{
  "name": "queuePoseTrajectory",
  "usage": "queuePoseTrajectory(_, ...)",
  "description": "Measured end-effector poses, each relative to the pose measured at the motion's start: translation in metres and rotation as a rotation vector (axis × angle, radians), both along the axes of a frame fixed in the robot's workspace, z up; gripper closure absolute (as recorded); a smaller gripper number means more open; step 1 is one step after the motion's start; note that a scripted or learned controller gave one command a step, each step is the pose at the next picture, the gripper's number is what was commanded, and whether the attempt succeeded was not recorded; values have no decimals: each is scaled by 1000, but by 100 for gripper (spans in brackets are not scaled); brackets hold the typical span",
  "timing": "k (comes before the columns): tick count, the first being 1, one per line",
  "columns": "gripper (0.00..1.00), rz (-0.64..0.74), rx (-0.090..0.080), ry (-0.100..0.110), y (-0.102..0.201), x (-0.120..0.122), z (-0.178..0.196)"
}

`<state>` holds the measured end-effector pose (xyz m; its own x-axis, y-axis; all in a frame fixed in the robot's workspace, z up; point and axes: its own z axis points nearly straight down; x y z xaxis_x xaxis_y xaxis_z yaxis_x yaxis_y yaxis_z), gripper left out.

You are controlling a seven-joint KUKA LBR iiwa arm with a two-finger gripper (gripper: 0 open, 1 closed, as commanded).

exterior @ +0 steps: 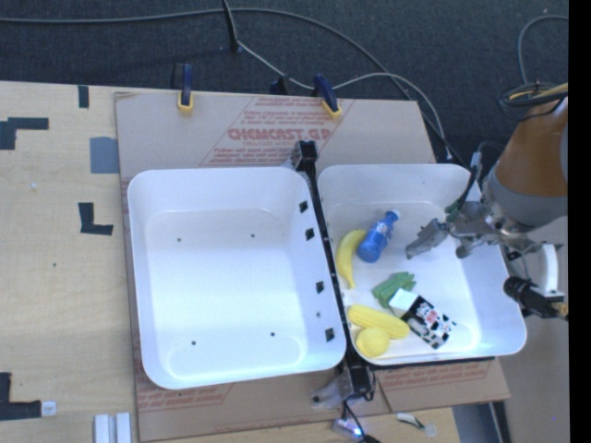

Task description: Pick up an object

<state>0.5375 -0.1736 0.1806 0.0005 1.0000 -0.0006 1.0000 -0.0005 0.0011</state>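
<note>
The right bin (480,340) holds several objects. A small blue bottle (376,238) lies near its middle, with a yellow banana (348,257) to its left by the divider. Lower down are a green object (394,286), a white and black carton (428,320), a yellow corn-like piece (378,319) and a round yellow fruit (371,343). My gripper (441,246) hangs over the right half of this bin, to the right of the blue bottle and apart from it. Its fingers (422,242) stand open with nothing between them.
The left bin (148,247) sits beside the right one, joined by a black divider (319,247). Both rest on a cardboard sheet (268,132) held by two clamps. Cables run along the back and below the front edge.
</note>
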Motion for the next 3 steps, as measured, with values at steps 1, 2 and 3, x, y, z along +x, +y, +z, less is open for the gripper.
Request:
queuePoseTrajectory(1, 0, 2, 1, 7, 0, 61, -100)
queuePoseTrajectory(2, 0, 2, 0, -1, 22, 39, -55)
queuePoseTrajectory(3, 0, 1, 0, 0, 26, 16, -25)
